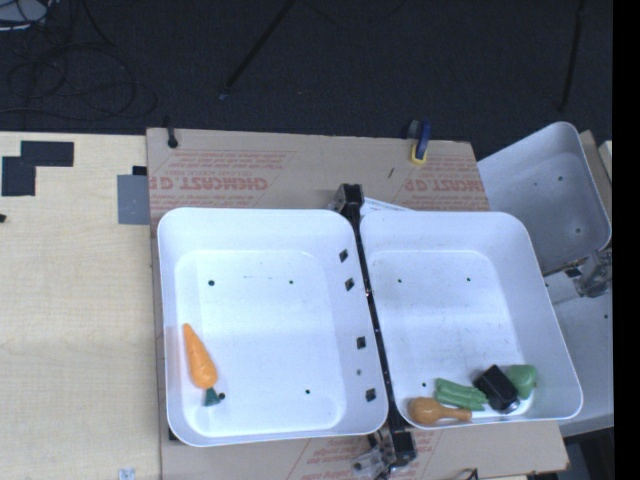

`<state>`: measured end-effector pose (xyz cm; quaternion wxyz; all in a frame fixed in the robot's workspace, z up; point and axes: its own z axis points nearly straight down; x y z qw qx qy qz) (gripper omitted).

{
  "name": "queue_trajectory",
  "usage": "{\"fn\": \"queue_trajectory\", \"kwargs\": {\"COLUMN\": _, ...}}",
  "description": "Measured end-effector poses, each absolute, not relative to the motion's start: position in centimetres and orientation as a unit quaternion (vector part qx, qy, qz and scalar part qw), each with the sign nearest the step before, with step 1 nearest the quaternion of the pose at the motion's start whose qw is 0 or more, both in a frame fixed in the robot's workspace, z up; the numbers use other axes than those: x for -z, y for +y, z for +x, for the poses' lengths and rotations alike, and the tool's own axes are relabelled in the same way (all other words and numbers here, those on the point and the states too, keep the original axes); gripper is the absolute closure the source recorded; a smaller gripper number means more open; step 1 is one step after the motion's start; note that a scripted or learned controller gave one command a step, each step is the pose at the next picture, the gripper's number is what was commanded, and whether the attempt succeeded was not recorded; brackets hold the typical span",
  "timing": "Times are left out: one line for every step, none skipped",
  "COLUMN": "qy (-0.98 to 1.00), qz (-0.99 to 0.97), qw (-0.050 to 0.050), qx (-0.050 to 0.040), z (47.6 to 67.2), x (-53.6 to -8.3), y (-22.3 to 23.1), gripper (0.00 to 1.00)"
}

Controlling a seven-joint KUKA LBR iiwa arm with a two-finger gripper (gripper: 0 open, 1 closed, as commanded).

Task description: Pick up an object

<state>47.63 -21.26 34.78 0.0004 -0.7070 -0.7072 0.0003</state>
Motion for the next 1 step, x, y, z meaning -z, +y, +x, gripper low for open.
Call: {"fn": "queue_trajectory", "kwargs": {"qy": -0.709, "qz": -0.705, "qw": 0.004, "qx": -0.0019, "z": 52.81, "x": -24.32, "y": -21.11, "gripper": 1.00}}
